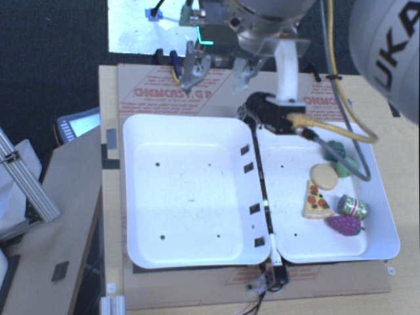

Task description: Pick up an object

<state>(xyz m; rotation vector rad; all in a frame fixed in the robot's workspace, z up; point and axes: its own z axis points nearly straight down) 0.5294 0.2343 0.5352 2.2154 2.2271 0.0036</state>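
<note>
The gripper [218, 71] hung at upper centre, above the bins' far edge, fingers spread and empty, probably parked high to clear the view; the candidates, a pizza slice [317, 201], can [352, 207], grapes [344, 224] and cookie [323, 176], clustered lower right in the right bin [295, 241].

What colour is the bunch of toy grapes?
Purple. The toy grapes show in the camera view, in the right bin.
</note>
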